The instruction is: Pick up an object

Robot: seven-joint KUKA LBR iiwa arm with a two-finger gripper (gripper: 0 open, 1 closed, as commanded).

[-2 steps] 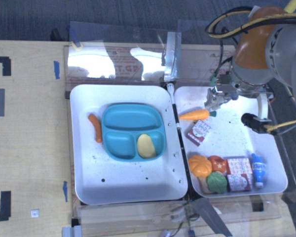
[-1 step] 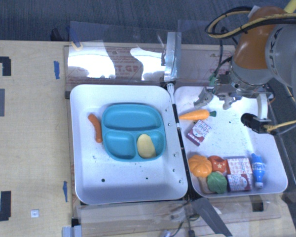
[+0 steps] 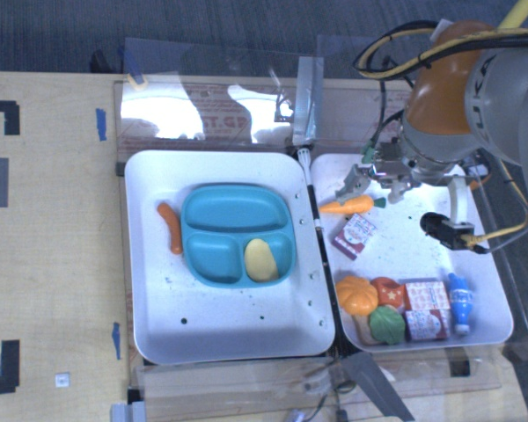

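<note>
The gripper blurs; I cannot tell its state. One carrot lies just below it, one packet lower.

Tray in left bin; carrot in right bin

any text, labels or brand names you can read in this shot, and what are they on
No text can be read with certainty.
Small red and white packet in the right bin: has print, too blurred to read.
Red and white box at the right bin's near edge: printed pattern, too small to read.
Blue bottle beside that box: white label band, nothing readable.
Back panel behind the left bin: faint reddish lettering, washed out by glare.
</note>
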